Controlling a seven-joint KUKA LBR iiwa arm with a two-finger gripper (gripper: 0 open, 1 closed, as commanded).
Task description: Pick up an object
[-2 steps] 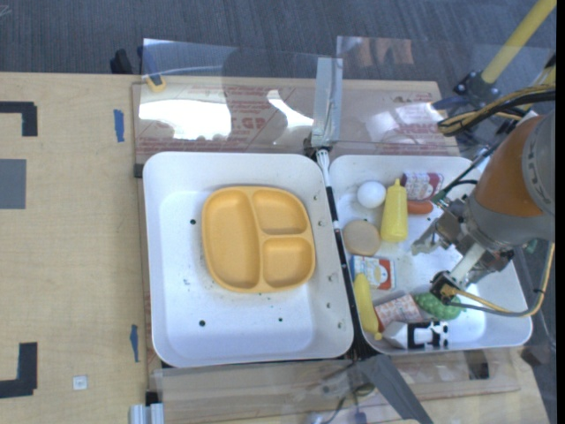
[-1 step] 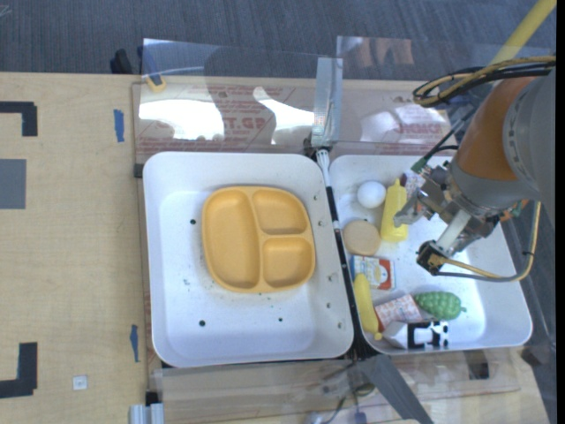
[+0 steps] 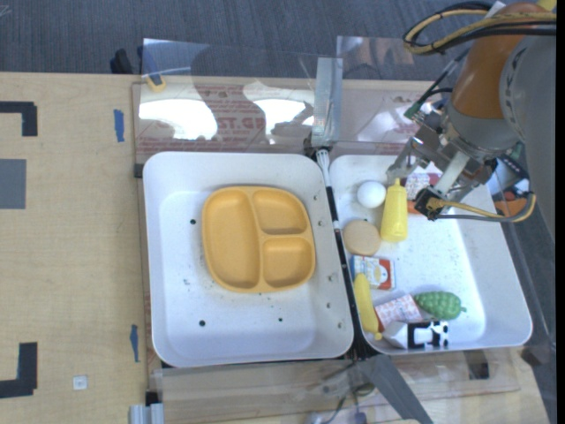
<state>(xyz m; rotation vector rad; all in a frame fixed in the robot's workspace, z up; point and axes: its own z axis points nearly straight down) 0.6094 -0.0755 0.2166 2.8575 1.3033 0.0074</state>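
- Camera view: the grey arm with its orange band comes in from the right and bends down over the far part of the right bin.
- The gripper hangs above the far-left area of this bin, close to the top of a yellow bottle.
- I cannot tell whether the gripper is open or closed, because the wrist hides its tip. I see nothing that is clearly held in it.
- The yellow bottle lies in the right bin with its narrow end towards the gripper. I cannot tell whether the two touch.
- A white ball lies just beside the bottle, on its left, near the wall between the bins.
- A tan round piece lies just in front of the ball and touches the lower part of the bottle.
- Nearer to the camera there is a small carton with red print, and a long yellow thing lies along the left wall of the bin.
- A red and white packet, a green bumpy thing and a black and white block are together at the near edge of the right bin.
- The left bin holds a yellow divided plate, which lies flat near its middle, well apart from the gripper.
- Both bins stand side by side on the pale bench.
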